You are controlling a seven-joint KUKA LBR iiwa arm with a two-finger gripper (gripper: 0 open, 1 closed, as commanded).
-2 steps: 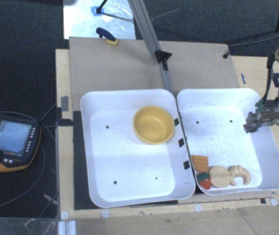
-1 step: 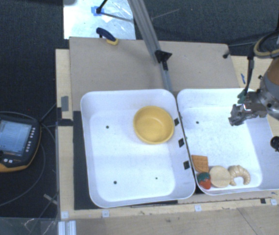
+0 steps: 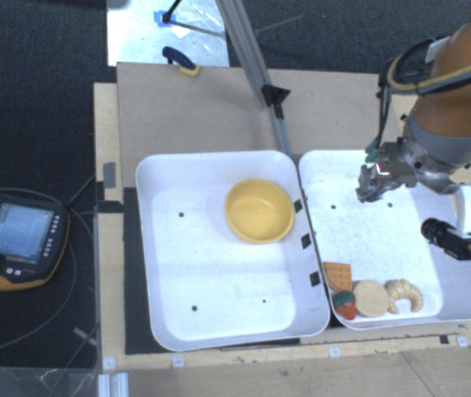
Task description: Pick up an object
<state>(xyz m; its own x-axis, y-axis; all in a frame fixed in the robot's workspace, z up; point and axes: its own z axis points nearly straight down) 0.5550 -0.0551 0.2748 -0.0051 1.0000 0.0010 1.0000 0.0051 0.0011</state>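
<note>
1. Food toys sit in the near corner of the right bin: a cracker, a red bit, a round bun and a croissant, all close together.
2. My pincer hangs over the far part of that bin, well apart from them; I cannot tell how it is set.
3. Left bin has a yellow bowl

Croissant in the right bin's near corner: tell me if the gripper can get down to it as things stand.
Probably yes. The croissant lies uncovered, though a round biscuit touches its left side; the gripper hangs above the same bin.
</note>
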